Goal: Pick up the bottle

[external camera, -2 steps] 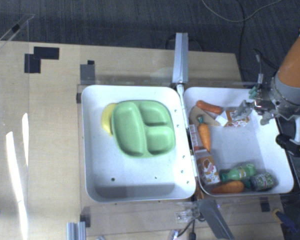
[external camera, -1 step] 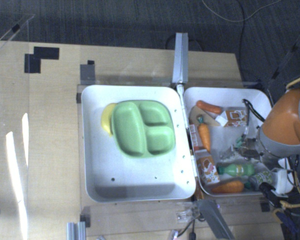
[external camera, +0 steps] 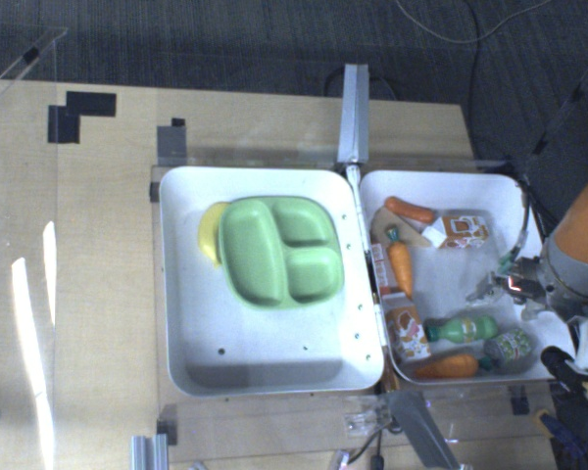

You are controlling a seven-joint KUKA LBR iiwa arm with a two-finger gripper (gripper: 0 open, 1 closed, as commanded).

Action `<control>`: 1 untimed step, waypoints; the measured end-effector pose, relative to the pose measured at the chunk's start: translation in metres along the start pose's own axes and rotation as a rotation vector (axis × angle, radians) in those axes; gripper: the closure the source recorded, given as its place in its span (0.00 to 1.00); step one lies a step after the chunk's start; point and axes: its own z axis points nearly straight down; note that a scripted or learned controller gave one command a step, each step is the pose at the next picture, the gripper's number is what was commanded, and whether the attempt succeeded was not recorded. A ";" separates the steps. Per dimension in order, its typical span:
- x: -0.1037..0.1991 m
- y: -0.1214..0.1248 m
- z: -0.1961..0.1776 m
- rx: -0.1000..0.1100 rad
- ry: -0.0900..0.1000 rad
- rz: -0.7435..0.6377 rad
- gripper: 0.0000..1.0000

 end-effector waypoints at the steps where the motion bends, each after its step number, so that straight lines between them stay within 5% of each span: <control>1: 0.052 -0.009 0.039 -0.008 0.000 0.063 0.00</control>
